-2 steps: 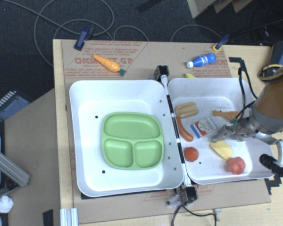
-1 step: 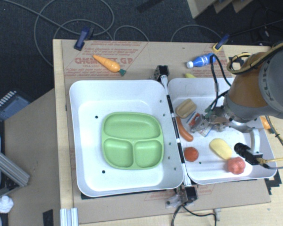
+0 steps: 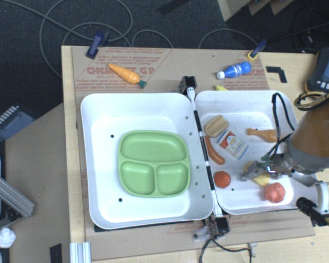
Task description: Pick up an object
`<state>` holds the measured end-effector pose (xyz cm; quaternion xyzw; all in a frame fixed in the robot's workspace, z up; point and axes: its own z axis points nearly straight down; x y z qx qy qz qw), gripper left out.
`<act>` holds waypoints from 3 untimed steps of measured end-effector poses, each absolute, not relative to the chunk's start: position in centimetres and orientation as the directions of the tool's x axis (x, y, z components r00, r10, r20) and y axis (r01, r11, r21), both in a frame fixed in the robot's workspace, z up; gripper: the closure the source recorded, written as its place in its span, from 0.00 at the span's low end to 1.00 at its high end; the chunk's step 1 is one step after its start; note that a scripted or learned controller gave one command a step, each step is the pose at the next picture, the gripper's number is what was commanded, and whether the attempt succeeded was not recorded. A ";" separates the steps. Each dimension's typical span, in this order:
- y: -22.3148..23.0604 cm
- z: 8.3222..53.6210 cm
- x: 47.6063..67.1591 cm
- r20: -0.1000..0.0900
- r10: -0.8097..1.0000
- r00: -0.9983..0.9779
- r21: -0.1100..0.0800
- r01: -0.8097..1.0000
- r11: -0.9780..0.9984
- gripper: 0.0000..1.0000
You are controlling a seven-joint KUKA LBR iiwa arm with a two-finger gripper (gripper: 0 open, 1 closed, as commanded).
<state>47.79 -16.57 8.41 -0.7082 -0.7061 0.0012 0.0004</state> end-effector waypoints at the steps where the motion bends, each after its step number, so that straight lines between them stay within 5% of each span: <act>1: -16.4 9.4 47.9 -0.001 1.000 0.002 0.000 1.000 -0.002 1.00; 2: -10.6 14.6 55.0 0.001 1.000 -0.002 0.003 1.000 0.002 1.00; 3: -5.1 21.3 53.1 0.001 1.000 -0.002 0.002 1.000 0.002 1.00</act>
